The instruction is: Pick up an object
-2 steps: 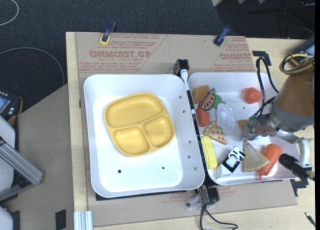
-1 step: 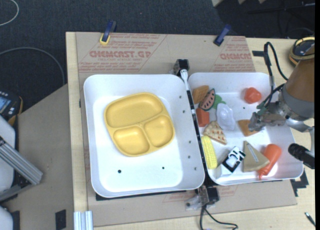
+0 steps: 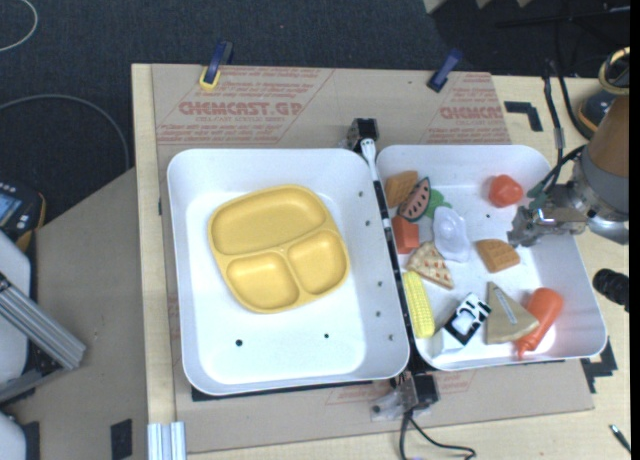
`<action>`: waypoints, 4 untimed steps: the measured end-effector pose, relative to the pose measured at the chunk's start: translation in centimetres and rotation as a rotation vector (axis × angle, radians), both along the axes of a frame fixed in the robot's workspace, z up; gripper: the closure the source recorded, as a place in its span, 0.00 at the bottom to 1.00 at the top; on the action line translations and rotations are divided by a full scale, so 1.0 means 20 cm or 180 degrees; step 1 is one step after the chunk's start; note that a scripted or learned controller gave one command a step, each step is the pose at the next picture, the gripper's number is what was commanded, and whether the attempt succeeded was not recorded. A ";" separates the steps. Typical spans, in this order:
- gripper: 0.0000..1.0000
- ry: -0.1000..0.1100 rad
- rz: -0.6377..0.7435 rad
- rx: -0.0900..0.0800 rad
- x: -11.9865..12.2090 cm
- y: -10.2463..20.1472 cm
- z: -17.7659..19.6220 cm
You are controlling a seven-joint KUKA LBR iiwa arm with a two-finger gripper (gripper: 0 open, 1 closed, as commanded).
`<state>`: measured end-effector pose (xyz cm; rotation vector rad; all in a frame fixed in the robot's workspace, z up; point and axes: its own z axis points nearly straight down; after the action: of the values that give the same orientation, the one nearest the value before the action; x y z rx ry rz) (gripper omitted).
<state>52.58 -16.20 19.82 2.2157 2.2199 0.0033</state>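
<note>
I'm working the right bin (image 3: 570,278), where the arm (image 3: 605,163) reaches in from the right and the hand (image 3: 527,226) hangs low over the bin floor. I can't tell how it's set from this slanted view, and I see nothing between its tips. No object is picked yet, so I judge the step in hand is settling on a target and coming down on it.

The closest candidate is the tan bread-like piece (image 3: 497,253), just beside the hand toward the bin's middle. It lies flat, so I'd want to straddle its narrow width and come straight down rather than scrape in from the side. The red tomato-like piece (image 3: 505,189) sits near the hand too, on the far side — rounder, and it stands apart from its neighbours, which I'd guess makes it the cleaner grab. The orange carrot (image 3: 538,318) lies against the bin's near right edge, touching a tan wedge (image 3: 508,316); I'd avoid that pair.

The left bin (image 3: 190,248) carries a yellow divided plate (image 3: 277,248). Both bins sit side by side on a counter (image 3: 300,98) covered in printed brown board, clamped at the far edge by a yellow clip (image 3: 212,72) and a blue clip (image 3: 444,72). Around it is dark carpet, with cables trailing at left.
</note>
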 end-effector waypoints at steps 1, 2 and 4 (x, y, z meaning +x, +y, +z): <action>1.00 -0.0001 0.0000 -0.0001 0.01 0.00 0.14; 1.00 0.0022 0.0012 0.0014 0.07 0.27 0.09; 1.00 0.0028 0.0003 0.0011 0.10 0.66 0.10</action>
<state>54.62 -3.08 21.77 2.2207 2.2271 -0.0025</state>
